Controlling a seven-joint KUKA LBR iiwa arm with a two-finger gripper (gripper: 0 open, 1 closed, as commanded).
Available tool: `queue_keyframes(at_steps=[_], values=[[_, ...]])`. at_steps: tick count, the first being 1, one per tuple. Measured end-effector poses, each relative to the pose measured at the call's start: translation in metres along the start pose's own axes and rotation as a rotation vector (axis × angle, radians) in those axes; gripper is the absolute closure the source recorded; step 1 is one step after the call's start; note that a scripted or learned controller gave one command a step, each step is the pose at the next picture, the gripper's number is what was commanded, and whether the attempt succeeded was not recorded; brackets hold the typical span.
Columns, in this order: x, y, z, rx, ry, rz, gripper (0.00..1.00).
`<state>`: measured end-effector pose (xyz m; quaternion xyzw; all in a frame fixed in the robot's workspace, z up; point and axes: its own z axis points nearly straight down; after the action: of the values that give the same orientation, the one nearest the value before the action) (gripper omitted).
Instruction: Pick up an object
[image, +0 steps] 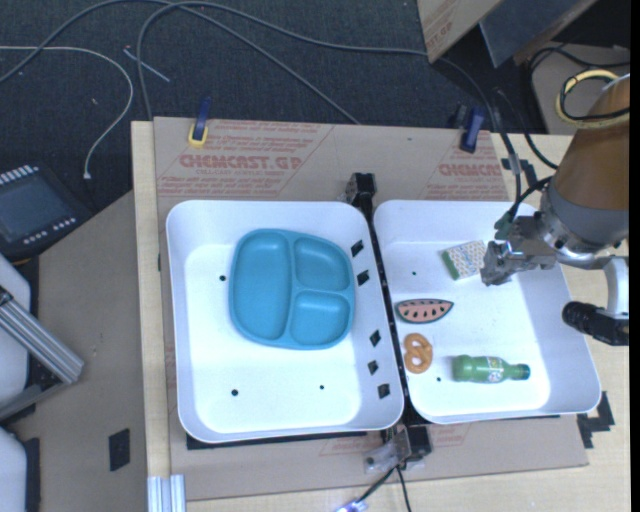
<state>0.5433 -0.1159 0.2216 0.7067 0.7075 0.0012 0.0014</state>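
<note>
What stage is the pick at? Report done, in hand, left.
Done: the gripper is over the right bin, beside the green-patterned packet. In hand: nothing seen between its fingers. Left: the grasp and lift. The watermelon slice, pretzel and green bottle lie on the bin floor; the blue divided plate sits in the left bin.

Plate (292, 288) in left bin (190, 330), bottle (488, 370) right.

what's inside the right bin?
In the right bin: a checkered green packet next to the gripper, a watermelon slice, a pretzel and a green bottle. The arm hides the bin's far right corner.
</note>
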Motion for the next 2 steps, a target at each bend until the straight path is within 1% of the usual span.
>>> queue_keyframes(at_steps=[1,2], values=[[0.051,0.01,0.006,0.004,0.003,-0.005,1.0],[0.107,0.01,-0.007,0.002,0.003,-0.006,1.0]])
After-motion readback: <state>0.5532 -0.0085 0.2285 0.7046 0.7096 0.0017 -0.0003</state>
